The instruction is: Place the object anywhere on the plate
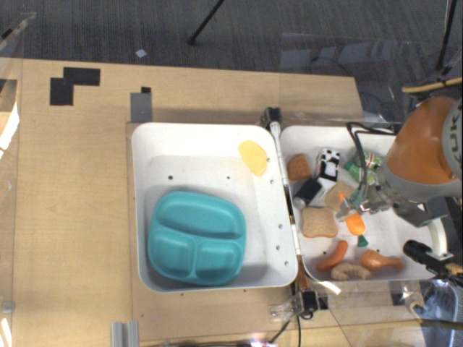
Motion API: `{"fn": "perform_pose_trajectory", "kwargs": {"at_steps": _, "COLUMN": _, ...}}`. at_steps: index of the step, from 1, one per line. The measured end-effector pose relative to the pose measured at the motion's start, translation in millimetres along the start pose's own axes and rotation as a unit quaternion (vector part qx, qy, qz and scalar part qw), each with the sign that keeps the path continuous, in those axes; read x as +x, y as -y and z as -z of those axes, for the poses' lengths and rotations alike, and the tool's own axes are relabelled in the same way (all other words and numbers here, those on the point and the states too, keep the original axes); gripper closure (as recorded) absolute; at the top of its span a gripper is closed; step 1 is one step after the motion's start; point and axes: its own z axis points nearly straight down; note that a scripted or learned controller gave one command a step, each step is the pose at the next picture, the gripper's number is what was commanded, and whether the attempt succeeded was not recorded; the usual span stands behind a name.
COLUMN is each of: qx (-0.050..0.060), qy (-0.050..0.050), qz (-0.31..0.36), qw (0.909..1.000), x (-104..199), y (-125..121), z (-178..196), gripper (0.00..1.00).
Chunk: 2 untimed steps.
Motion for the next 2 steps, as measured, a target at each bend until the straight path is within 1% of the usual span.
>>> {"fn": "perform_pose_trajectory", "kwargs": {"at_steps": 1, "qx": -0.003, "qy": 0.000, "qz": -0.100, "qw": 0.9950, "x": 35.9, "y": -13.0, "z": 107.6, "gripper": 1.00}}
{"fn": "perform_pose_trajectory", "kwargs": {"at_steps": 2, "qx": 0.002, "qy": -0.001, "qz": -0.204, "qw": 0.9789, "x": 92.3, "y": -34.9, "z": 115.4, "gripper": 1.00}}
